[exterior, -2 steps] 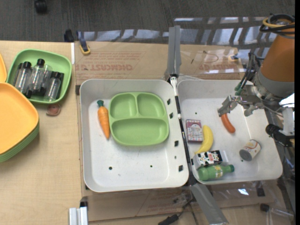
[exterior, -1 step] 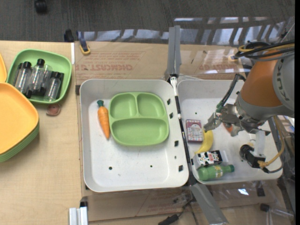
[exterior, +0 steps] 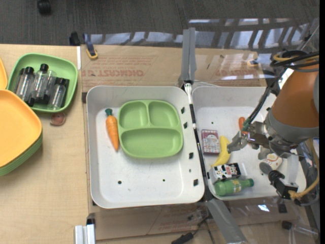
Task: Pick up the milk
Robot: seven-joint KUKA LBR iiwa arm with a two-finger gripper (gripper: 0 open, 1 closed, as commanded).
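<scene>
The arm [exterior: 297, 105] reached in from the right and stood over the right bin [exterior: 223, 101]. The gripper [exterior: 237, 144] hung above the middle of that bin, just right of the banana [exterior: 222, 151]. Whether its jaws were apart or together could not be told from this view, and nothing showed between them.

The milk [exterior: 226, 171], a small carton with black and white patches, lay on the floor of the right bin toward its near edge. It sat just beyond the green bottle [exterior: 232, 186] and just nearer than the banana. A dark red packet [exterior: 209, 141] lay left of the banana.

The left bin [exterior: 147, 184] held a green divided plate [exterior: 150, 128] with a carrot [exterior: 112, 129] lying beside it on the left.
</scene>
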